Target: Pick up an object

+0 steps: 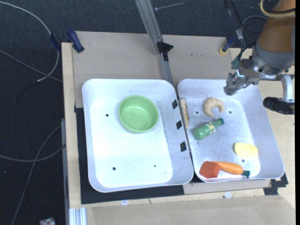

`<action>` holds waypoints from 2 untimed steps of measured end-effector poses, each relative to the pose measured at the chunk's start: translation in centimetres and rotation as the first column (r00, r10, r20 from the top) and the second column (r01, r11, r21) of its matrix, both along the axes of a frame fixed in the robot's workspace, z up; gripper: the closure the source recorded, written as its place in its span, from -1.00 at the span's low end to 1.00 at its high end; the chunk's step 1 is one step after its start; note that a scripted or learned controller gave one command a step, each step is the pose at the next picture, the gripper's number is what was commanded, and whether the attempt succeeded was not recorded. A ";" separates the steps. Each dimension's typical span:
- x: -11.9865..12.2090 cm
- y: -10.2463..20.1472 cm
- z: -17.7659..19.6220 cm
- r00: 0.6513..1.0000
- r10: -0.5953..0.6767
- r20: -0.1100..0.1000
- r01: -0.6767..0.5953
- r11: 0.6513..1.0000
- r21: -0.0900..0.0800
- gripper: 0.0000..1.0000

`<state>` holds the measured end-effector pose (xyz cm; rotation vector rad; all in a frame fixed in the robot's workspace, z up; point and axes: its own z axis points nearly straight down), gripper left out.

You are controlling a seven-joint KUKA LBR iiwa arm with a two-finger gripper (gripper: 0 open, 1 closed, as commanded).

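The right bin (262,121) holds a tan croissant (213,105), a green bottle (206,129) lying on its side, a pale yellow piece (245,150), an orange carrot (229,167) and a red block (209,169) under the carrot's end. A thin beige stick (184,112) lies along that bin's left wall. My gripper (232,86) hangs over the bin's far rim, above and to the right of the croissant, with nothing seen between its fingers.
A green bowl (138,113) sits in the left bin (101,163). A slanted metal pole (151,22) runs down to the gap between the bins. Blue clamps (74,41) hold the board's far corners.
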<state>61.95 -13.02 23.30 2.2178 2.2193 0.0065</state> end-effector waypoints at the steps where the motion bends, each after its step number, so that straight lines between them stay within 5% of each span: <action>1: 0.8 5.0 1.2 1.000 0.005 0.000 -0.005 1.000 0.003 1.00; 2: 0.7 10.4 1.9 1.000 0.006 -0.001 -0.006 1.000 0.003 1.00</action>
